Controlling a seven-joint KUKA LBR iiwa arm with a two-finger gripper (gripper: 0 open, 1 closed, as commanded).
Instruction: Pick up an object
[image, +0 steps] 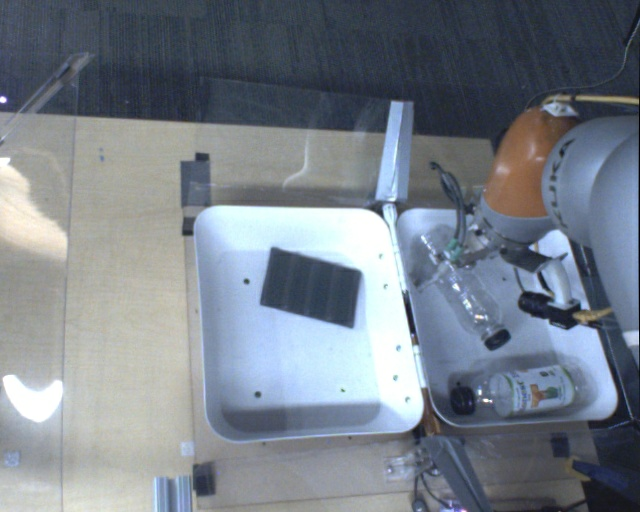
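Though its label print is too small to read, the bottle lies in the right bin; claw state indiscernible.

A robotics lab or test cell. A pale wooden bench fills the left and centre of the frame, with two white bins clamped by black brackets. Clear screens stand at the left, dark carpet runs along the top, and a grey-and-orange arm enters at the upper right.

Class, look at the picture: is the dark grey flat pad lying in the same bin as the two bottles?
No: the dark pad lies alone in the left bin, while both bottles lie in the right bin.
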